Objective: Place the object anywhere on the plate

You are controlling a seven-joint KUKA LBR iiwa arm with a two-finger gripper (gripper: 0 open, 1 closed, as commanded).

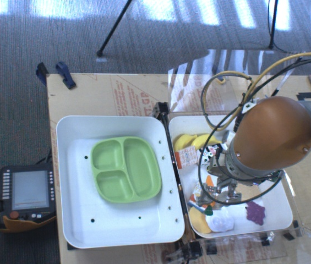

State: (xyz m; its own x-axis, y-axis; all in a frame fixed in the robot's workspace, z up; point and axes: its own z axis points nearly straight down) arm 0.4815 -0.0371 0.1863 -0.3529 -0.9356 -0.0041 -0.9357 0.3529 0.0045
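The light green three-compartment plastic plate (126, 168) lies in the left white bin (67, 147). The grey arm's gripper (219, 193) hangs low in the right white bin (287, 213) among a yellow banana-shaped toy (191, 142), a purple toy (256, 212) and other small items; its grip cannot be made out.

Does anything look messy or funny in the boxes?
Nothing looks broken or spilled. The green plate sits a bit crooked in the left bin. In the right bin, toys are heaped together, such as the purple one and the yellow ones.
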